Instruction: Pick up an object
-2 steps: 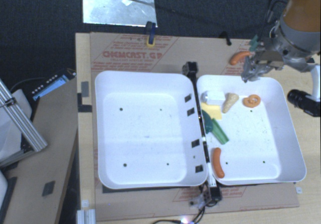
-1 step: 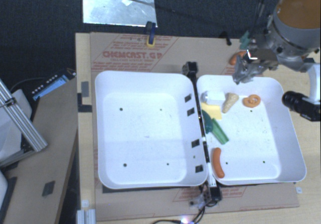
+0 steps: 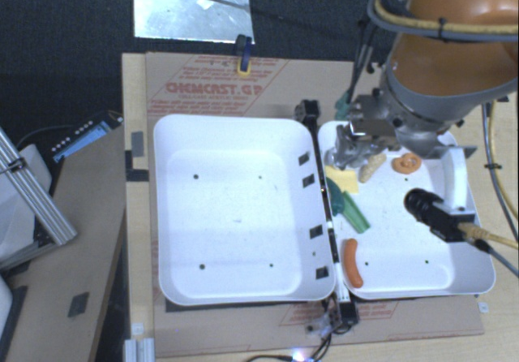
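Pick not complete. The claw [image 3: 350,151] sits low at 10 o'clock in the right bin [image 3: 462,275], above the yellow block [image 3: 344,180]; its grip state cannot be told. Tan piece [image 3: 372,165], green piece [image 3: 352,213], orange ring [image 3: 406,163] and sausage [image 3: 352,261] lie on the bin floor. Nothing is lifted.

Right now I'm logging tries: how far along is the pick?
Done: the end effector is low in the right bin, by the yellow piece and beige piece. In hand: nothing visibly gripped. Left: grasp and lift; the orange sausage and green piece lie untouched.
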`<state>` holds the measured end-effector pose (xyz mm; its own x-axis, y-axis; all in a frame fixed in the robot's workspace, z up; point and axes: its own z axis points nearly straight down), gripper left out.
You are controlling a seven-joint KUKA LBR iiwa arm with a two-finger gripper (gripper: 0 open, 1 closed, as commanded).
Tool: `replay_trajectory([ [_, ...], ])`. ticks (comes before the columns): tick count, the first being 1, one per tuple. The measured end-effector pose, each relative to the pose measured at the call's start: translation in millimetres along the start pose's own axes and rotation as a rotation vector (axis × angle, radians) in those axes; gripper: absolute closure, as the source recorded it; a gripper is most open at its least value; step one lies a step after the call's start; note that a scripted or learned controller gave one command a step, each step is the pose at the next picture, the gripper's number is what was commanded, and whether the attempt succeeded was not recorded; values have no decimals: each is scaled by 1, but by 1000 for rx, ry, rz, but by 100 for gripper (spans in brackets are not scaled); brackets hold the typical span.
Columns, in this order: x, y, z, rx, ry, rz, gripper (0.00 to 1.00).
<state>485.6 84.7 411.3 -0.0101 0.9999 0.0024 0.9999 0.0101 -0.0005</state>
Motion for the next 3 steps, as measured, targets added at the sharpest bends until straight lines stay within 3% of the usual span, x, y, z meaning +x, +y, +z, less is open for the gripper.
replay_trajectory([
  [1,-82,8,42,0,-5,17,100],
  [2,-86,93,94,0,-4,9,100],
  [3,-103,91,24,-10,-3,10,100],
])
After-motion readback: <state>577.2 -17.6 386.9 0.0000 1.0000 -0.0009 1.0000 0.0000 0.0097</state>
